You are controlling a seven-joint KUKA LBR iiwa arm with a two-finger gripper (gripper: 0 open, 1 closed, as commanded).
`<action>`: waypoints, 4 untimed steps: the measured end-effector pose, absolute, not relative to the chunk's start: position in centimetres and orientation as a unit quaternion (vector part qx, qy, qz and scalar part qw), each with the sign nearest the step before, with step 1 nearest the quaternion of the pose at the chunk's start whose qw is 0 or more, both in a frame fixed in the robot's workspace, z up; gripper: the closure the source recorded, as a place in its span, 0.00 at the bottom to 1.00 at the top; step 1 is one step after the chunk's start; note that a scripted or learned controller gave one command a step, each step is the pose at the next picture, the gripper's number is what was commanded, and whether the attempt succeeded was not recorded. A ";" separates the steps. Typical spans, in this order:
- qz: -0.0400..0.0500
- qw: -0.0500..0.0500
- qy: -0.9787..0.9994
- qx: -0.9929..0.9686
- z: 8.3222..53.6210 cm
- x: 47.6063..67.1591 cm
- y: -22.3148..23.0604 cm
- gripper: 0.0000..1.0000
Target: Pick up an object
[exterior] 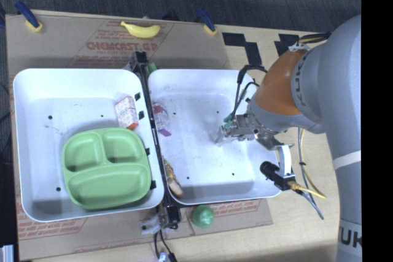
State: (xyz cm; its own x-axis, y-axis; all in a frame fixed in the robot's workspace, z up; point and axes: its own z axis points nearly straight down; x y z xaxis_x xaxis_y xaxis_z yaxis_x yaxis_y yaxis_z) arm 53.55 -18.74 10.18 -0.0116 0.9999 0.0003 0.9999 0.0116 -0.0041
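The left bin holds a green divided plate in its 5 o'clock part, three compartments up, its rim close to the divider between the bins. Just at the plate's 12 o'clock lies a small white and orange packet, flat on the bin floor and near the bin's right wall.

On the cardboard beyond the bins, at 12 o'clock from the left bin, sits a yellow banana-shaped toy; blue clamps grip the cardboard's far edge.

The right bin has a small purple and white scrap by its left wall, at about 9 o'clock, and a tan object leaning in its 7 o'clock corner; what it is cannot be made out. Just outside that bin's near rim, at 6 o'clock, a green ball rests on the desk.

The tool hangs low over the right bin's 3 o'clock side, below the orange band. Whether its fingers are apart or together cannot be told, and nothing is seen between them.
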 end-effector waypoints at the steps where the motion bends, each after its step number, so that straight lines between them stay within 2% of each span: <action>1: 0.000 0.000 -0.708 -0.706 17.9 48.4 -20.7 1.00; 2: 0.000 -0.002 -0.709 -0.705 24.7 47.8 -21.1 1.00; 3: 0.001 0.000 -0.709 -0.705 21.0 51.4 -21.1 1.00; 4: 0.000 0.000 -0.709 -0.705 24.2 47.7 -21.1 1.00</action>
State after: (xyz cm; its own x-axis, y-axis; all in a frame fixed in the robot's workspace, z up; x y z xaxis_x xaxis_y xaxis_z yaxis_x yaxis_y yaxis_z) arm 47.67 -21.11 24.17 -0.0048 1.0000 0.0001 1.0000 0.0048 -0.0006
